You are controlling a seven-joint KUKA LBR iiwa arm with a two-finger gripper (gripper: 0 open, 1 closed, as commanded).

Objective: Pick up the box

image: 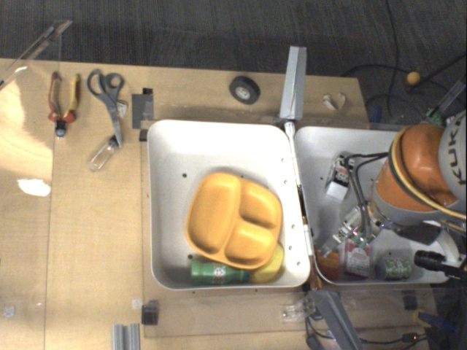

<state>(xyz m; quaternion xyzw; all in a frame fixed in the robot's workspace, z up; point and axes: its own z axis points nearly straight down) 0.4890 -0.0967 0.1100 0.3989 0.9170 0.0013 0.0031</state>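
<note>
1. The arm [427, 170], grey with its orange band, is reaching in from the right and hanging low over the right bin [321, 152].
2. The claw [355, 233] is sitting down near the front edge of the right bin, wrapped in cables; cannot tell how far open it is or whether anything is in it.
3. The box [357, 259], a small pinkish-white pack, is lying at the front edge of the right bin, just beside the claw; contact is unclear.
4. An orange-brown item [328, 261] is lying at the front left corner of that bin, and a green-grey can [396, 268] is lying further right along the same edge.
5. The left bin [168, 195] is carrying a yellow divided plate [235, 219], tilted and resting over a green can [215, 271] and a yellow fruit [271, 265] near its front edge.
6. Scissors [109, 100] and red-handled pliers [62, 100] are lying at the bench's [80, 254] far left corner.
7. A tape roll [244, 89] is sitting at the far edge of the bench.
</note>
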